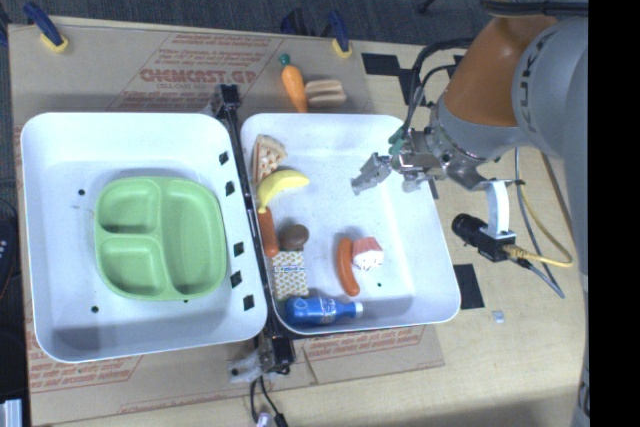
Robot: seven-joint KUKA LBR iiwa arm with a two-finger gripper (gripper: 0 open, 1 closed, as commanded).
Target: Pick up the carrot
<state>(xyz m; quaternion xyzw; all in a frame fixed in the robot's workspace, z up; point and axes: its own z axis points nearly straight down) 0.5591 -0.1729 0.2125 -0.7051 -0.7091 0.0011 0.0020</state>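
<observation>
- Even, diffuse overhead light, fairly bright.
- White bins (330, 130) near blown out, mild glare on rims.
- Shadows soft, short.
- Overall soft focus, low-res; small items slightly blurred.

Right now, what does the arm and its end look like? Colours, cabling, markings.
The arm is grey with a wide orange band above the wrist. Its wrist block is darker grey metal ending in the gripper, whose parts look grey-silver. Black cables loop beside the wrist, and a yellow cable trails over the bench. Any markings are too blurred to read.
</observation>
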